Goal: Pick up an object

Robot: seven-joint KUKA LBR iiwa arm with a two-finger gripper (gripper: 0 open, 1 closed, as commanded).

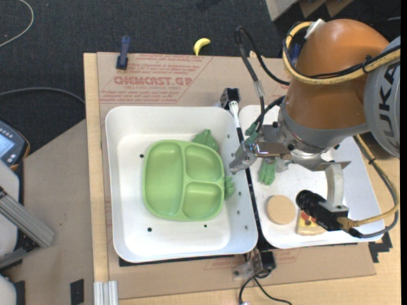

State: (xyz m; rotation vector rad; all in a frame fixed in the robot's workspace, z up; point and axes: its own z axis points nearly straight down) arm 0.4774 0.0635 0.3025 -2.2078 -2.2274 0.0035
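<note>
1. You're at the reach-and-grasp step. The end effector (249, 159) hangs low over the inner edge of the right bin (359, 176), right by the wall it shares with the left bin (124, 234). Nothing is visibly lifted.
2. You can't tell from this angle whether the end effector is wide or narrow. The orange-banded wrist covers most of it.
3. The closest candidate is the small green piece (267, 172) in the right bin, just beside the end effector and partly under the wrist. It looks soft or rubbery with an irregular, leafy outline. Whether it's actually gripped, I can't say.
4. Other options in the right bin: a tan disc (280, 210), flat, round and matte, maybe a toy cookie, and just beside it a yellow wedge (308, 227) with a bit of red on it.
5. The left bin holds a green divided plate (184, 180). It's smooth moulded plastic with three compartments, sitting on a green leafy thing (205, 137) that pokes out at its top right.
6. For the next move I'd guess you want a straight lift and then a check that something came up. Watch the shared bin wall, it's very close.
7. The bins sit on a cardboard-covered surface (159, 84) with red print.
</note>
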